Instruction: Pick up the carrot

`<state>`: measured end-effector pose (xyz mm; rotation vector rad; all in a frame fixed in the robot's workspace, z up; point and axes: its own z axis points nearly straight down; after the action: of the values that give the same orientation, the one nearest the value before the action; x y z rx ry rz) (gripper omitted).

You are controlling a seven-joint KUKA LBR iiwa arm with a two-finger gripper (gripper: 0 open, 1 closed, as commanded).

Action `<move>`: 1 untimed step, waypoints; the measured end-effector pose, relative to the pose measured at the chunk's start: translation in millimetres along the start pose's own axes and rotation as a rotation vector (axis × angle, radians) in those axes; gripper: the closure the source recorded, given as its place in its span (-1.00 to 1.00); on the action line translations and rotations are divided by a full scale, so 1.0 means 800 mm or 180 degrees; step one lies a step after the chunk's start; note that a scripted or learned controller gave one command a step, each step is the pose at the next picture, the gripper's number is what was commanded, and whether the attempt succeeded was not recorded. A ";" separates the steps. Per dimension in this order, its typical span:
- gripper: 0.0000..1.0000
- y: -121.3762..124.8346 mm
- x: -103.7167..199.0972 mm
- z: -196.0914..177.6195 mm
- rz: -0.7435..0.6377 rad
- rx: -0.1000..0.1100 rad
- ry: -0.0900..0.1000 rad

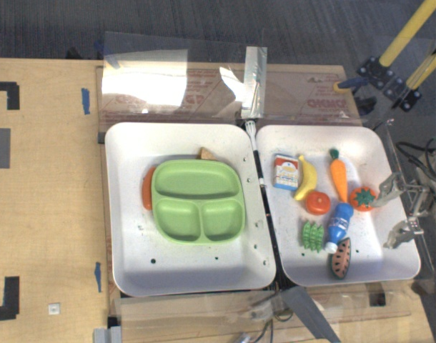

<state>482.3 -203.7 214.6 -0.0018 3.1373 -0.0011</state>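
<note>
The left bin holds a green plate with 3 compartments, set near its middle. An orange item peeks out from under the plate's left edge, and a small brown piece shows at its far edge.

In the right bin, a small carton stands near the left edge with a banana just beside it. Below them lie a round orange-red fruit and a green spiky toy. The carrot lies in the far middle of this bin, green top towards the far edge, untouched. A blue bottle lies below it, and a watermelon slice sits near the front edge. A red tomato sits just right of the carrot's tip.

The gripper hangs over the bin's right edge, its 2 fingers spread apart with nothing between them.
</note>
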 end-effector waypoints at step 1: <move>-1.00 0.045 -0.011 0.147 0.0115 0.0006 -0.0019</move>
<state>491.8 -167.5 96.8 0.0548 3.1308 -0.0041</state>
